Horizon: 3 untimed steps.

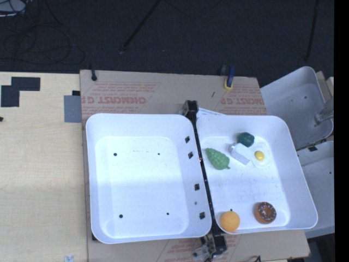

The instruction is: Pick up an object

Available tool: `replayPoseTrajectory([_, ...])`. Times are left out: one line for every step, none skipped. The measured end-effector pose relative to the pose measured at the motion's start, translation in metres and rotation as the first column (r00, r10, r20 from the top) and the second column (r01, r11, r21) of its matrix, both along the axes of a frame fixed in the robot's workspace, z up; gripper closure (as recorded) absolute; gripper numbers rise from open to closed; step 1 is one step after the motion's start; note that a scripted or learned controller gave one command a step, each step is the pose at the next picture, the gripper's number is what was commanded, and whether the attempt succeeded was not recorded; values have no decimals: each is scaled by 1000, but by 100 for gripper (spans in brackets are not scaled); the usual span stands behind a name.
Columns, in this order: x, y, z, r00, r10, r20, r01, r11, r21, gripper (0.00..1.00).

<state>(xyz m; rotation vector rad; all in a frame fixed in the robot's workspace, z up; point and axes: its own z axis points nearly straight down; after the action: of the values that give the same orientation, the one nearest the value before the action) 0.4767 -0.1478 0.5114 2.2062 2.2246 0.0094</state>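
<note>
Dark floor (163,21) fills the top of the view, with loose cables (32,31) trailing across its left part. Below it lies a pale wooden bench (38,168), marked with a few black and grey rectangles near its upper left. A brown printed cardboard sheet (163,94) lies on the bench under the two bins, and a blue and yellow clamp (229,78) stands at its far edge. Light grey metal panels (297,100) sit beyond the cardboard on the right. The left bin (98,130) has four small dark dots on its white floor. The right bin (294,162) touches it along a shared edge, where small black clips (190,155) sit in a row. All the things to pick lie in the right bin. A lumpy green piece (217,159) lies near the shared edge. A white block (239,155) lies just right of it, between a dark green round piece (246,139) behind and a small yellow ball (259,156) on a white patch to the right. Well apart from these, at the near wall, sit an orange ball (230,221) and a brown doughnut (265,212), close together but not touching. How the gripper stands, spread or closed, cannot be told, and nothing touches any of the pieces.
</note>
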Motion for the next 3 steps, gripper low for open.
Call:
replayPoseTrajectory([0,-3,3,1000,-5,-13,5,1000,1,100])
replayPoseTrajectory([-1,36,-34,1000,-5,-16,5,1000,3,100])
replayPoseTrajectory([-1,97,-67,1000,-2,-16,2,1000,3,100])
